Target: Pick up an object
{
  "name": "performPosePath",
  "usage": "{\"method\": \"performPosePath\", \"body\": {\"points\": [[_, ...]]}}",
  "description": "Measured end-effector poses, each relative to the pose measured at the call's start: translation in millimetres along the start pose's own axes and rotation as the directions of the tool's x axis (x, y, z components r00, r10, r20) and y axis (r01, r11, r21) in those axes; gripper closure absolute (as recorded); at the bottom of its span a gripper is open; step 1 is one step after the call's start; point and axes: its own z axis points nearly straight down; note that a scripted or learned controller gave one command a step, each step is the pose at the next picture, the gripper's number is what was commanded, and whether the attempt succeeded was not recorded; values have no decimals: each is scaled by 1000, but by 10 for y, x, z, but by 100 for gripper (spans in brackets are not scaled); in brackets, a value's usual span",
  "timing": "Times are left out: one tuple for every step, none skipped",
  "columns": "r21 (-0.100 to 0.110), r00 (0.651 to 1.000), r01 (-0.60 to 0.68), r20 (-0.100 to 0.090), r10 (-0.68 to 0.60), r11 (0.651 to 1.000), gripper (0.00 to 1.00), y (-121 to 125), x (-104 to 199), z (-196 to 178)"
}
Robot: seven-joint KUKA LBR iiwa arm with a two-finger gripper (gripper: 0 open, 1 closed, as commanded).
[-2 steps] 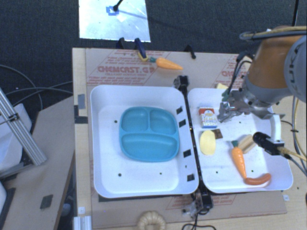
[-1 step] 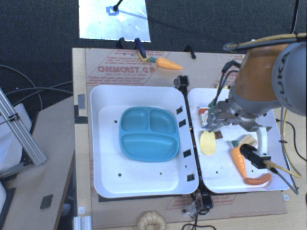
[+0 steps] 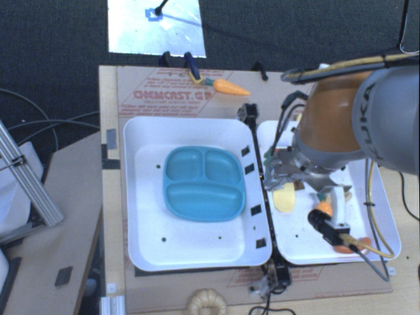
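gripper [image 3: 283, 174] over right bin [image 3: 298, 245], centre right of frame | its grip: cannot tell | pale yellow object [image 3: 284, 199] lies just below it in the picture | blue plate [image 3: 203, 182] in left bin [image 3: 147, 176]

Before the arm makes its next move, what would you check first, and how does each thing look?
1. Gripper over the right bin: ok.
2. Yellow piece close below it: ok.
3. Gripper holding something: cannot tell, hidden under the arm.
4. Plate flat in the left bin, out of the way: ok.
5. Carrot inside a bin: not ok, it lies on the board behind them.
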Motion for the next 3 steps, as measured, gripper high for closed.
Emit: {"method": "performPosePath", "body": {"points": [[-3, 1000, -3, 1, 3, 1000, 100, 12, 76, 0], [-3, 1000, -6, 1, 6, 1000, 100, 65, 55, 25], [-3, 1000, -8, 1, 8, 1000, 100, 119, -8, 0]]}}
